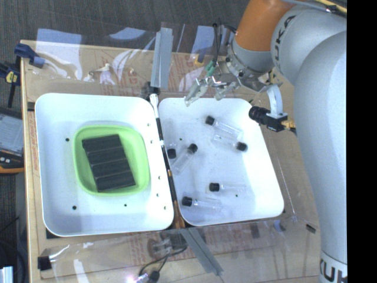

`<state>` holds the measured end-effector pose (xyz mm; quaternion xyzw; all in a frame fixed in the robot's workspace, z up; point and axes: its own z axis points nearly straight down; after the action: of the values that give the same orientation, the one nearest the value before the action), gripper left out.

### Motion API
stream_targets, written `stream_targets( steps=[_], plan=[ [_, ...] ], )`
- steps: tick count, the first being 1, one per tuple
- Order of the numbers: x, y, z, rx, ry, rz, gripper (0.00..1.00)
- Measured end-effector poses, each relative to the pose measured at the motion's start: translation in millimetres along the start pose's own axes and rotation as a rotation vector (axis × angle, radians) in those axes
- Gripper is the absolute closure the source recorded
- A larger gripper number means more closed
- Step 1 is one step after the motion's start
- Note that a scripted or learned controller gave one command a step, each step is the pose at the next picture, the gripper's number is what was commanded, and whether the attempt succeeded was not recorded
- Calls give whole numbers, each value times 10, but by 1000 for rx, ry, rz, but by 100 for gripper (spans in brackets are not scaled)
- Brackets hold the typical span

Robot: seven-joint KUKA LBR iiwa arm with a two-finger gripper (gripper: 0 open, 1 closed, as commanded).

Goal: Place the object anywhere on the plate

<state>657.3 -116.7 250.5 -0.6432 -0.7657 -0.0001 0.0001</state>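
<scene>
The gripper (203, 90) hangs over the far rim of the right bin (268, 175), its thin fingers spread apart with nothing between them. It sits beside the metal divider post (160, 58) at the back of the surface (88, 69), under the orange band (262, 19) of the arm.

Below and in front of it, in the right bin, lie the task's things: several small clear vials with black caps. One vial (221, 124) lies nearest the gripper, toward the bin's far side; another (230, 141) lies just beside it, cap pointing right. A third (185, 155) lies tilted near the bin's left wall, with a loose-looking black cap (171, 153) next to it. Two more (227, 188) (200, 203) rest toward the near edge.

The plate (79, 158), green and square with rounded corners, sits in the left bin (53, 211), well apart from the vials. A dark ribbed block (109, 163) covers most of its middle, leaving the green rim bare.

The vials look light, stiff, smooth and prone to roll; being clear and probably glass or hard plastic, they may slip or crack under a hard pinch. The best hold is probably across the body, at right angles to its long axis, near the middle. The nearest vial seems the easiest pick.
</scene>
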Motion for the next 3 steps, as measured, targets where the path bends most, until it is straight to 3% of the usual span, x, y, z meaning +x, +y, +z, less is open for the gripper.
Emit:
stream_targets(
  steps=[1, 2, 3],
  plan=[
    [-799, -146, -320, 1, 0, 41, 0],
    [-896, -151, -330, -1, -1, 39, 0],
    [-887, -150, -115, 3, 0, 39, 0]
  ],
)
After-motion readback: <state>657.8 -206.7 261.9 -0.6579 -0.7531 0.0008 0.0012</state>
